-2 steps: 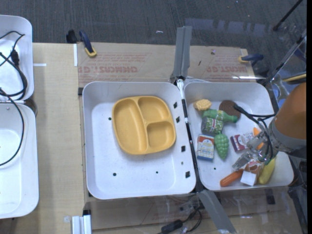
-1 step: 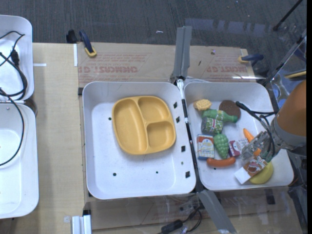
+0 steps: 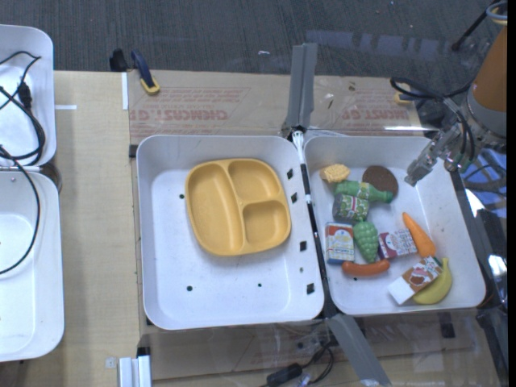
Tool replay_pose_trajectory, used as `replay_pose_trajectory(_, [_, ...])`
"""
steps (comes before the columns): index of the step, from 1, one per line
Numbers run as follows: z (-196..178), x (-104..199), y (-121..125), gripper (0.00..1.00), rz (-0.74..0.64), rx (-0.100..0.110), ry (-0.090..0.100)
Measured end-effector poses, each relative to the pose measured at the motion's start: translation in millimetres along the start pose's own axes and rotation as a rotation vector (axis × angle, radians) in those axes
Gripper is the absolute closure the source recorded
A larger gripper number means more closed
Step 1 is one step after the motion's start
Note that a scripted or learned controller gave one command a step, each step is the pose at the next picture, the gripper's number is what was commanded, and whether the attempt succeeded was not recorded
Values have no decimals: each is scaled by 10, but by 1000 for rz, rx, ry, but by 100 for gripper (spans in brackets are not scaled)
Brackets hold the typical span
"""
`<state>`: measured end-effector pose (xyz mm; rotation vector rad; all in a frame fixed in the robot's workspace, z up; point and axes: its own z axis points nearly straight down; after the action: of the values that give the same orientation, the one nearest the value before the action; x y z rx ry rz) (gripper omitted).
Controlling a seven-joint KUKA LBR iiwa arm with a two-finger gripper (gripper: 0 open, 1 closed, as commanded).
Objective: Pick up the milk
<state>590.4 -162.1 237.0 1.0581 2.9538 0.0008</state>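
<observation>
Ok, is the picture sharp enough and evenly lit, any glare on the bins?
Camera view: lighting is soft and even, with faint shadows only; the yellow plate and the toys are fairly sharp, though carton print is too small to read; the gripper is slightly blurred; the bin is bright white, mildly washed out.

The floor (image 3: 201, 14) at the top is dark grey carpet. Below it is a light wood table (image 3: 89, 216). A brown sheet of cardboard (image 3: 218, 107) with red letters lies flat on the table. Black wires (image 3: 20, 119) curl at the left side. A small blue and yellow clip (image 3: 145, 75) sits near the table's far edge. The light is soft and even.
</observation>
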Motion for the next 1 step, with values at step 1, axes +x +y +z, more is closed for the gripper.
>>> replay_pose_trajectory(1, [2,-1,-5,0,1,0,0])
